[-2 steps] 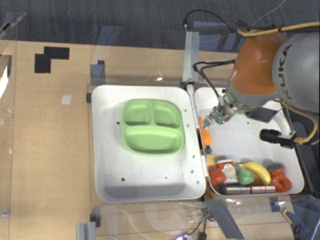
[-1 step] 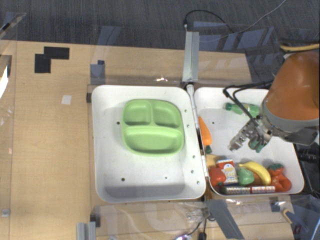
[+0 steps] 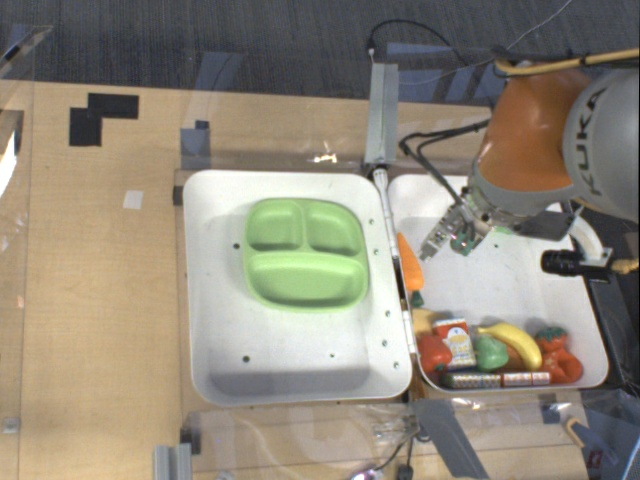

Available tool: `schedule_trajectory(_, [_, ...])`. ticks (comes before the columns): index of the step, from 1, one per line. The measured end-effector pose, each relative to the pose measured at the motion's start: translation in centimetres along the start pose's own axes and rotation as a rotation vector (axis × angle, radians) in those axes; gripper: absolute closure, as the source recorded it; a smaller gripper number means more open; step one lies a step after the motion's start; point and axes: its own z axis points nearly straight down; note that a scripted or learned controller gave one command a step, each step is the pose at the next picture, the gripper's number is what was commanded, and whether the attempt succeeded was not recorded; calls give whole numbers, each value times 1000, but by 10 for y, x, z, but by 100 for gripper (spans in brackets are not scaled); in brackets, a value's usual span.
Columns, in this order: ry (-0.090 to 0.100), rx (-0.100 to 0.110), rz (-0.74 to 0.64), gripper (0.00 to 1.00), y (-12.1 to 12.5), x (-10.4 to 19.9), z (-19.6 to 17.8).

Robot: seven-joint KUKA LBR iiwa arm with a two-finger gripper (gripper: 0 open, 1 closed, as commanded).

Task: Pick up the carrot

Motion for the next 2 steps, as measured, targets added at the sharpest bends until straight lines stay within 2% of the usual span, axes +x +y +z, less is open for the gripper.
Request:
schedule_trajectory(1, [0,0,96,100,-49,56,-1])
schedule_trajectory(2, [-1,-1,-97,100,-14,64,-1])
